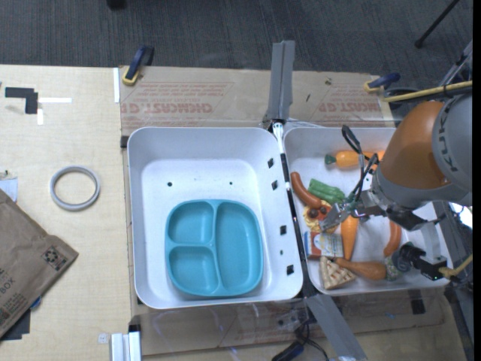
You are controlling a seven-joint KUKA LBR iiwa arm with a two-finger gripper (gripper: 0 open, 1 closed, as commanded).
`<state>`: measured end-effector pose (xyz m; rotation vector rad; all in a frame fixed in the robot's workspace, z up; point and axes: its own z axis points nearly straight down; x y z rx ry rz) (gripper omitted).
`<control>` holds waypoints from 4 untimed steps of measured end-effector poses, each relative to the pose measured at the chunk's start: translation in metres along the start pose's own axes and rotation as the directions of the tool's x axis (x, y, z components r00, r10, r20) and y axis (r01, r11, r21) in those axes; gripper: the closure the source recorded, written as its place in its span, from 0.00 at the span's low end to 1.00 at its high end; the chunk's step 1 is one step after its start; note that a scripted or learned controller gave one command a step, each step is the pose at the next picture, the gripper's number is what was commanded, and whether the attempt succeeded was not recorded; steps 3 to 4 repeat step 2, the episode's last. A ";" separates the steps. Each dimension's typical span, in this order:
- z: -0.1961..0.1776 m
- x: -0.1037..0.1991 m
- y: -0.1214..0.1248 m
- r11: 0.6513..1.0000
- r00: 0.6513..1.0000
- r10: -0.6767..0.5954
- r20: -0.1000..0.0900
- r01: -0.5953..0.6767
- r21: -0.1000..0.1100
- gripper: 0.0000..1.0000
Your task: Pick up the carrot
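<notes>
Near edge of right bin: a pizza slice [336,271] lies against the front wall, with a long orange piece [364,269] slanting just beside it.
Carrot: the carrot [349,236] sits upright in the picture in the middle of the right bin [301,145], its broad end toward the gripper and its tip pointing to the front wall.
Gripper: the gripper [343,210] hangs at the carrot's top end, among the toy food; the arm [412,156] covers much of the bin behind it.
Jaws: I cannot tell whether they are parted or closed, since dark metal and clutter blur together there.
Doing the step well: in my judgement the grasp should straddle the carrot across its width, clear of the red pieces [316,215] to its left, and lift straight up so neighbours are not dragged.
Farther back: a sausage [301,189] and a green vegetable [326,190] lie together; an orange fruit [346,158] rests near the back wall.
Left bin: one blue divided plate [215,247] with three sections.
Count: two bins, one plate, one carrot, one pizza slice, one sausage, perhaps three other orange items.
Bench: one tape ring [75,187].
</notes>
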<state>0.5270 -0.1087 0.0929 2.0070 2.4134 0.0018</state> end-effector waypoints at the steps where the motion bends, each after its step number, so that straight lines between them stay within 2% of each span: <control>1: -0.009 0.000 0.000 1.000 1.000 0.002 -0.001 -0.002 0.000 1.00; 2: -0.098 0.044 0.045 0.992 0.992 0.126 0.001 -0.126 0.005 1.00; 4: -0.098 0.044 0.045 0.992 0.992 0.126 0.001 -0.126 0.005 1.00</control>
